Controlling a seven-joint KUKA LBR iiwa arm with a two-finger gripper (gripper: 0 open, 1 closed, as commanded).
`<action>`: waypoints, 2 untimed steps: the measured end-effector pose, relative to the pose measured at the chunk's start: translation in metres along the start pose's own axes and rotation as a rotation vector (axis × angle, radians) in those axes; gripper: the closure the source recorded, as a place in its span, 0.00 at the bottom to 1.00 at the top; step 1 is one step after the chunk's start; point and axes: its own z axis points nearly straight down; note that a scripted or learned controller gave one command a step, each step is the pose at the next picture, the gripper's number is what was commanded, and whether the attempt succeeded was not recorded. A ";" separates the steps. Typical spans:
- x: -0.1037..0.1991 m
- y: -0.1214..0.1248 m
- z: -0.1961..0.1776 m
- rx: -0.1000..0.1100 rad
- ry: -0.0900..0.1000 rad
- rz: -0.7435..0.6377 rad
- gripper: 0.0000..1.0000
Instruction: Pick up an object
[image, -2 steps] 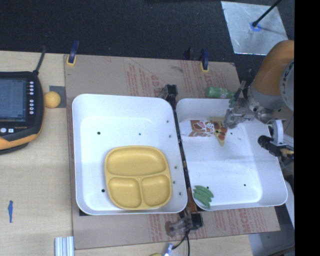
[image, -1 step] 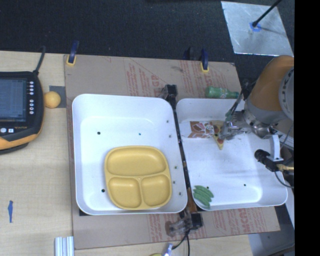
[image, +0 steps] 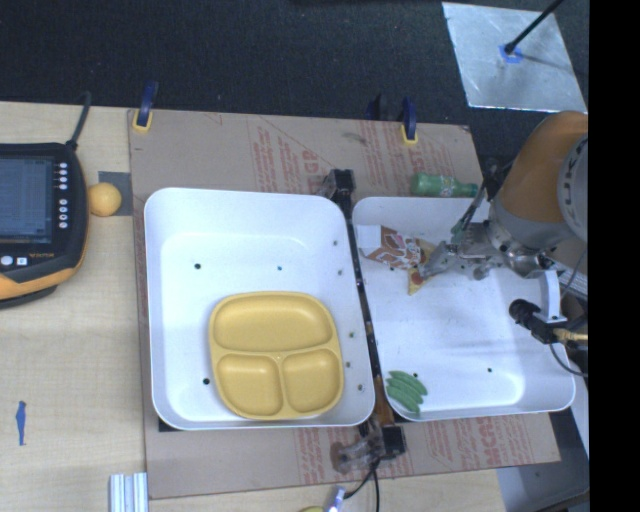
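My gripper is low in the right bin, in its upper left part, with the orange-banded arm coming in from the right. Its tip sits right beside a crumpled brown-and-white wrapper that lies near the bin's top left corner. A small yellowish scrap lies just below the tip. A green ridged object rests at the bin's lower left edge. Nothing is visibly held.
The left bin holds a yellow three-part plate. A green bottle lies on the cardboard behind the right bin. At the far left sit a control pendant and an orange ball.
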 end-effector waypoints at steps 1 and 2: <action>0.013 0.039 0.003 0.031 0.004 -0.003 0.00; 0.014 0.042 -0.008 0.020 0.005 -0.003 1.00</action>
